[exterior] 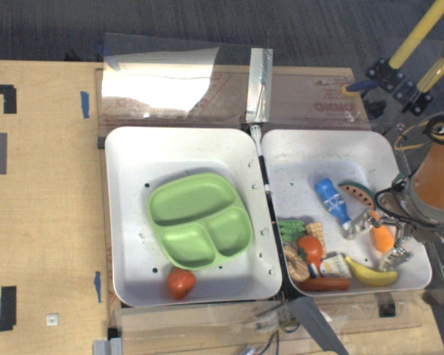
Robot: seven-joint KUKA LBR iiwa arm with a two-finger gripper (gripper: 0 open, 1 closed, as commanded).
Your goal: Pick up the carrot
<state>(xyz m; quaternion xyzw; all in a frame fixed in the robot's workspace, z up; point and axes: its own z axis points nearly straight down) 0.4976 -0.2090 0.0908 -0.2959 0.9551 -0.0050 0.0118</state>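
Illumination is bright and even, coming from overhead. A strong glare patch covers the clear plastic sheet [159, 87] behind the far edge of the left shallow white bin [126, 198]. Soft shadows lie along both bins' inner walls. Focus is moderately soft throughout; small items lack fine detail.

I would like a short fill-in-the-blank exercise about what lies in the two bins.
1. The green divided plate lies in the ___ bin.
2. The yellow banana lies in the ___ bin.
3. The tomato beside the plate is ___ in colour.
4. The gripper is over the ___ bin, with an orange piece between its fingers.

Missing words: left; right; red; right
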